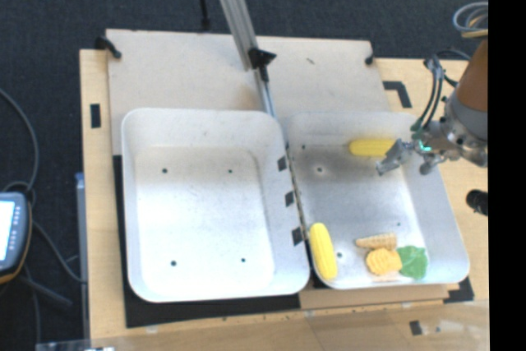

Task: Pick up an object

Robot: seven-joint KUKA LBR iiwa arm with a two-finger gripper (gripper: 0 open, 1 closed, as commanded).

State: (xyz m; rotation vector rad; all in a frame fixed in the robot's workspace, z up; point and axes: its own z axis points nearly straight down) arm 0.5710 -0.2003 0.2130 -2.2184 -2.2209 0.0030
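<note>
**Entry: right bin, gripper hanging over the far yellow piece**

I am logging everything against the right bin (427, 201), the landmark for this sheet.

- Gripper (408, 159): I am seeing it hanging over the bin's far right part, its two fingers (389, 162) spread apart with nothing between them. The arm (472, 94) is reaching in across the bin's right rim.
- Yellow corn-like piece (371, 147): lying on the bin floor near the far wall, just beside the nearer finger, to its left. I am judging this the likeliest target.
- Yellow corn cob (323, 251): resting against the bin's left wall, near corner.
- Tan ridged piece (376, 242), orange ridged piece (383, 261) and green piece (413, 261): clustering at the bin's near wall, the last two touching.
- Left bin (205, 201): sitting alongside the right bin's left wall.

Risks I am weighing: the fingers are sitting off to the side of the far yellow piece rather than astride it, so descending here is likely to close on air or nudge the piece toward the far wall. Its rounded form may also be rolling out of a shallow pinch. The nearby wall is leaving little room for a finger.
</note>
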